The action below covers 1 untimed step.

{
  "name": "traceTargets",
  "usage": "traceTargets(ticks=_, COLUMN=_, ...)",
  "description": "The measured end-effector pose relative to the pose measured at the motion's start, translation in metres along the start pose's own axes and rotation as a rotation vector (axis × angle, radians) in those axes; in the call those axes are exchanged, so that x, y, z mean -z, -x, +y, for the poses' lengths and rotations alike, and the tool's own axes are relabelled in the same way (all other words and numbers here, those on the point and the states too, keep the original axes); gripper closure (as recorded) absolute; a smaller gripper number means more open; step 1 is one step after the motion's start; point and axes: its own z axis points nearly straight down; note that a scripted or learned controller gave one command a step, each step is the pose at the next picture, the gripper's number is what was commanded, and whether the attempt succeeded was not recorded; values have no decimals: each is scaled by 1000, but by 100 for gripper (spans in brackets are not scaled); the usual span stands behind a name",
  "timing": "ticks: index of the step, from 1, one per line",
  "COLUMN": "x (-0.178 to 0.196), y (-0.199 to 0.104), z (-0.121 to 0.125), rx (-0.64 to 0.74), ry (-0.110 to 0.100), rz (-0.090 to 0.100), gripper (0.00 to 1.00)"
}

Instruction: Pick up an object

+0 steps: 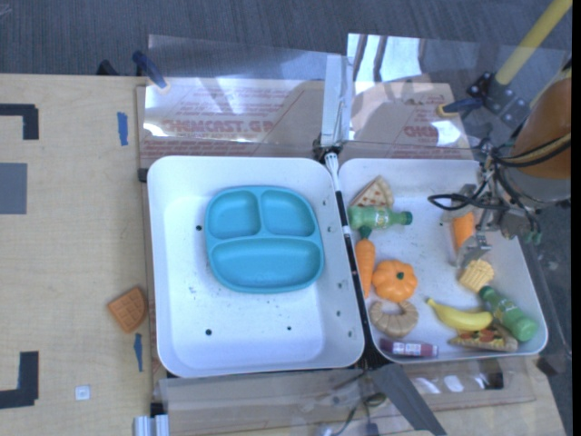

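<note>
My gripper (479,236) hangs low over the right side of the right bin (436,173), at the end of the grey arm with its orange band (549,130). Directly beside it lies a small orange piece (463,229), and a yellow corn cob (477,274) rests just below it. I see nothing clearly held. Elsewhere in this bin are a sandwich wedge (373,192), a green bottle (378,217), a carrot (364,262), an orange pumpkin (395,280), a bagel (395,317), a banana (461,315), a second green bottle (509,314), a pizza slice (487,340) and a red tube (408,348).
The left bin (177,271) bears a blue divided plate (263,239). A brown waffle piece (128,308) lies on the wooden bench left of the bins. Clear plastic sheets (245,107) stand behind both bins. Black cables (454,198) trail beside the gripper.
</note>
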Motion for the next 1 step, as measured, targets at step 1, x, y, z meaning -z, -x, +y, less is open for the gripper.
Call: traceTargets(ticks=1, x=15, y=5, z=2, rx=3, ry=-3, rz=-14, gripper=100)
